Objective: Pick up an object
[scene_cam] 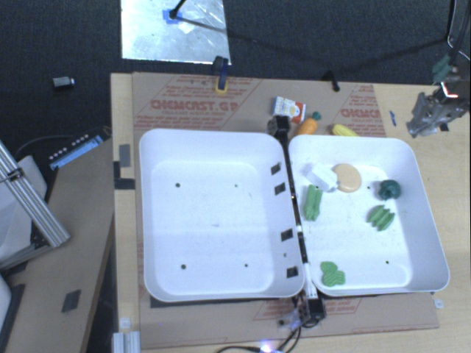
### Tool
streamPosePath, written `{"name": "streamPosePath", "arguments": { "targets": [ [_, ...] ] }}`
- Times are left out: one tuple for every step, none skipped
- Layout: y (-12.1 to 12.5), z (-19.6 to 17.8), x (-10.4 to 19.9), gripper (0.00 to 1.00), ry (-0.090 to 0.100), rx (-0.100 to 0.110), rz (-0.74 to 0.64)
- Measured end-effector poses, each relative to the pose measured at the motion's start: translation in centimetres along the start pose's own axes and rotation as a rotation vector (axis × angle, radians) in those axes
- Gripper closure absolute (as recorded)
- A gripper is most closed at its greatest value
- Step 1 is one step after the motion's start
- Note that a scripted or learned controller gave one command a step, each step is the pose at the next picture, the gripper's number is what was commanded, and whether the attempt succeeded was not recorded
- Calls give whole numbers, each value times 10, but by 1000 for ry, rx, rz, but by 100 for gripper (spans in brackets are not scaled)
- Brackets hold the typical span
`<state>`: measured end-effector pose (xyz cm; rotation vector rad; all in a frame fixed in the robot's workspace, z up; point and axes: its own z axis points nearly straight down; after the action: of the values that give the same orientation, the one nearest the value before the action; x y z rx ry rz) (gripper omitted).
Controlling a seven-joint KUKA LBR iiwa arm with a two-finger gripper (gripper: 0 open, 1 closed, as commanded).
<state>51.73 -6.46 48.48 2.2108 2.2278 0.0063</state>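
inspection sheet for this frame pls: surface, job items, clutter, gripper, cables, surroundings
Surface: bench with a cardboard sheet under two white bins; left bin, right bin.
Job's things: in the right bin, white block, tan disc, teal piece, three green pieces.
Clutter: behind the bins, carton, orange piece, yellow piece; clamp.
Gripper: at the right edge, past the right bin's far corner, over the bench; holds nothing visible.
Cables: black cable across the floor.
Surroundings: dark floor, foil sheet, aluminium frame on the left.
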Motion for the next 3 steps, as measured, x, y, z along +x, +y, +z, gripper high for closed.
{"name": "streamPosePath", "arguments": {
  "targets": [
    [-31,-12,48,100,1,0,-1],
    [-30,-31,88,100,0,0,-1],
    [-30,-51,123,100,1,1,0]
  ]
}}
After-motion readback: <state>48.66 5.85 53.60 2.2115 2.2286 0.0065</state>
